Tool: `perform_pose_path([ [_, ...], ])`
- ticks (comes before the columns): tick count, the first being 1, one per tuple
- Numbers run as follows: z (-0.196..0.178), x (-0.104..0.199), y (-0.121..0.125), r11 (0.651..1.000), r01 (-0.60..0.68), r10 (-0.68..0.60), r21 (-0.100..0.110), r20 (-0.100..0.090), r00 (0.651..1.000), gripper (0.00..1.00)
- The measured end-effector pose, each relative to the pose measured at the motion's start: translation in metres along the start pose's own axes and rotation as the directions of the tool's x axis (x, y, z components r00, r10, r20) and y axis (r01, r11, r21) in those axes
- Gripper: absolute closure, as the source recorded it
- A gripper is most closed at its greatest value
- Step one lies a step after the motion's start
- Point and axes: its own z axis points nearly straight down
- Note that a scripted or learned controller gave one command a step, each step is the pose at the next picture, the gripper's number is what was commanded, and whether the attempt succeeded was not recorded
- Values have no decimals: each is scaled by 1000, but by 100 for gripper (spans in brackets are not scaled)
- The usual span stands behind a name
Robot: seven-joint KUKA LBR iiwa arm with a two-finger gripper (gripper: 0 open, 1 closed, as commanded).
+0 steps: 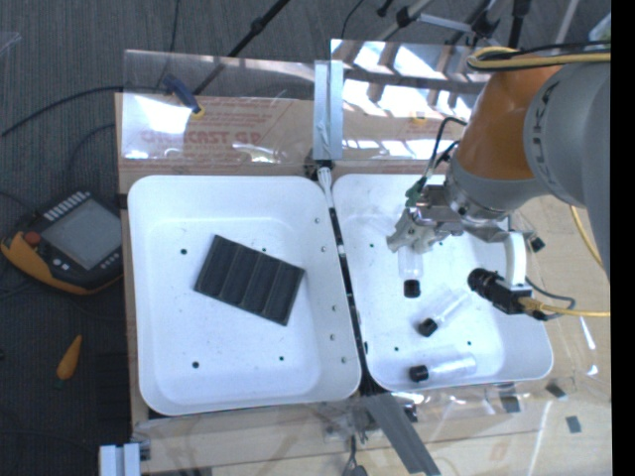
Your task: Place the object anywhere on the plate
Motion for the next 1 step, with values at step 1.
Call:
perform_pose_path([
  [1,17,75,66,988,-156,156,1,1,988,100],
])
